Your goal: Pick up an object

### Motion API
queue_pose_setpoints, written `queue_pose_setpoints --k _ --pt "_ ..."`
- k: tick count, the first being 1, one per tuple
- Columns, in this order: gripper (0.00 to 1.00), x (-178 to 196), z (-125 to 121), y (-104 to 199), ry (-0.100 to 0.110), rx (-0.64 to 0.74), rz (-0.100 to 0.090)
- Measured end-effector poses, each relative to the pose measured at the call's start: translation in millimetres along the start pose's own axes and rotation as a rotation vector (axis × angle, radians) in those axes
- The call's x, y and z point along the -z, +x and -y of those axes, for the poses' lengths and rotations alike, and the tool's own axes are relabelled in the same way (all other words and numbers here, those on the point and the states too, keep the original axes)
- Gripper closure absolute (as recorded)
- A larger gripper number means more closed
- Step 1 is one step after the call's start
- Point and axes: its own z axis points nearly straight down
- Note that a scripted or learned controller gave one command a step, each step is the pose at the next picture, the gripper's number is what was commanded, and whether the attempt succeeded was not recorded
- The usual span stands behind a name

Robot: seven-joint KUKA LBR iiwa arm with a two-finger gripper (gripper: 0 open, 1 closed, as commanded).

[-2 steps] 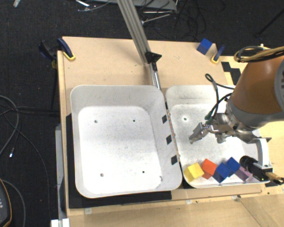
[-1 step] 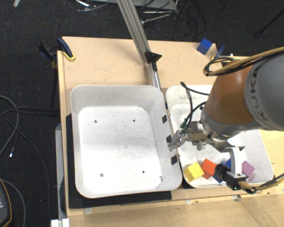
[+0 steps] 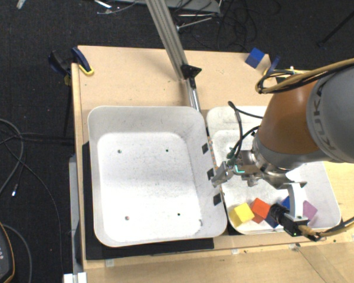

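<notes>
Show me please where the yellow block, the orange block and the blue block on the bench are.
yellow block (image 3: 242,214), camera view, on its top face.
orange block (image 3: 260,208), camera view, on its top face.
blue block (image 3: 256,57), camera view, on its top face, on the bare bench.

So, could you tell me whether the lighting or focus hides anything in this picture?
Camera view: even light and no strong glare on the left shallow white bin; the big grey-and-orange arm looks slightly soft and covers much of the right white bin; the yellow block and orange block stay clear.
</notes>
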Motion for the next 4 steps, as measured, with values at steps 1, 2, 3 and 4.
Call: queue_pose_setpoints --k 1,2,3,4 --pt "0.0 0.1 0.1 -8.0 0.0 0.0 0.0" --pt "0.0 0.2 0.1 -10.5 0.0 0.001 0.0" --pt "0.0 42.0 -19.9 -29.6 -0.005 0.002 0.002" --pt "1.0 49.7 -19.3 -28.3 -0.002 0.006 0.001"
